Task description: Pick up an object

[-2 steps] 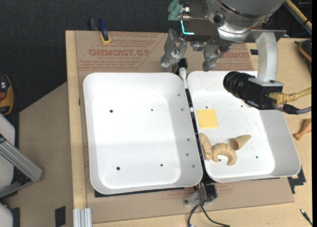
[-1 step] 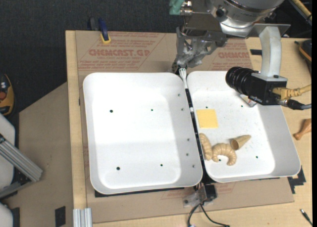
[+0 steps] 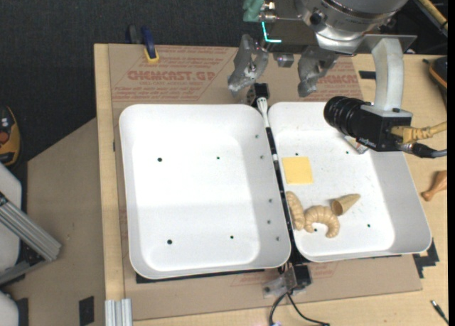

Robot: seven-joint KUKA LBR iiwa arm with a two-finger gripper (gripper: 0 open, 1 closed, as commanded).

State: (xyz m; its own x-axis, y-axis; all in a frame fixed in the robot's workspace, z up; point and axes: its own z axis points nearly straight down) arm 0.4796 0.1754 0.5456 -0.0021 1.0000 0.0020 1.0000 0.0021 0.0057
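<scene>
Three things sit low in the right bin (image 3: 398,236), a yellow square (image 3: 297,170), a cone (image 3: 346,204) and a curled pastry (image 3: 318,219), while the hand (image 3: 281,72) hangs open near the far rim, so a careless drop could strike the divider.

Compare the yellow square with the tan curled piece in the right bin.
The yellow square is flat with straight edges; the tan curled piece is rounded, ridged and bent. The square is bright yellow, the curled piece pale beige. The square lies nearer the bin's middle, the curled piece nearer its front. Both lie in the right bin.
</scene>
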